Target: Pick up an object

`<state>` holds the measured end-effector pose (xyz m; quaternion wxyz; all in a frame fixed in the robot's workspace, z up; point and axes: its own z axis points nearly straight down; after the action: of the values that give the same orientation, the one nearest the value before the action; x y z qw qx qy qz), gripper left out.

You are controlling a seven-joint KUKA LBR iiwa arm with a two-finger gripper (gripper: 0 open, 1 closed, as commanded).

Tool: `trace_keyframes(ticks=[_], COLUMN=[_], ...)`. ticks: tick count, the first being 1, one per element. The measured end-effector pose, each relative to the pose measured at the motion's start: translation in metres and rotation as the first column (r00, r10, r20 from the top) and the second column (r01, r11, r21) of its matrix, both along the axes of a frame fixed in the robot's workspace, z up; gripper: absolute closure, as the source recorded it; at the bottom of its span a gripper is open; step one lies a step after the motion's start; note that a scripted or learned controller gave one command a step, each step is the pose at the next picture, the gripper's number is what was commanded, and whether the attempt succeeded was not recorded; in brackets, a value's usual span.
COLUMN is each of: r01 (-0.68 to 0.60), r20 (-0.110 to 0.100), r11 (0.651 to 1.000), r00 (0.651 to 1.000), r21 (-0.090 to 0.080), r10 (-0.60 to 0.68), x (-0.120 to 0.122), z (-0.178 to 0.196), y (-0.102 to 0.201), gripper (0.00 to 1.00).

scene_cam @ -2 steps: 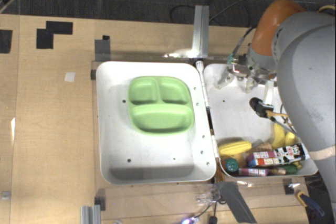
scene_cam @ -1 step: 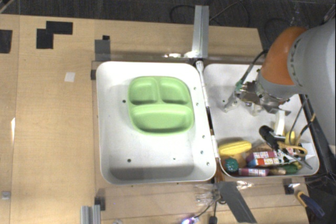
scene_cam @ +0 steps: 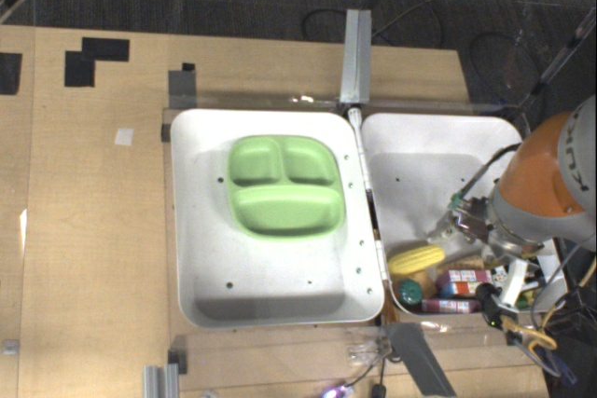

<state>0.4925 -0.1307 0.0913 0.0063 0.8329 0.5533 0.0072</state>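
In the right bin [scene_cam: 420, 154], a yellow corn cob [scene_cam: 417, 258] lies near the front left corner. In front of it sit a small teal round object [scene_cam: 409, 294], a red and multicoloured packet [scene_cam: 464, 280] and a thin dark red item [scene_cam: 450, 305]. My gripper [scene_cam: 455, 224] hangs low over the bin's front half, just up and right of the corn cob, under the orange-banded wrist [scene_cam: 541, 177]. Nothing visible is held in it.
The left bin [scene_cam: 201, 275] holds a green divided plate [scene_cam: 283, 185] in its upper middle. A metal divider post [scene_cam: 355, 56] stands behind the two bins. Cables and clutter lie off the bench at the front right [scene_cam: 532, 331].
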Motion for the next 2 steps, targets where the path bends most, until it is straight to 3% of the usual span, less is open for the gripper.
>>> trace_keyframes(ticks=[1,2], r01=[-0.057,-0.268], r20=[-0.015,-0.003], r11=[0.998,0.963], r00=[0.998,0.963], r21=[0.002,-0.006], r10=[0.057,0.268], x=[0.021,0.001], z=[0.033,0.000], y=[-0.003,0.015], gripper=[0.00,0.00])
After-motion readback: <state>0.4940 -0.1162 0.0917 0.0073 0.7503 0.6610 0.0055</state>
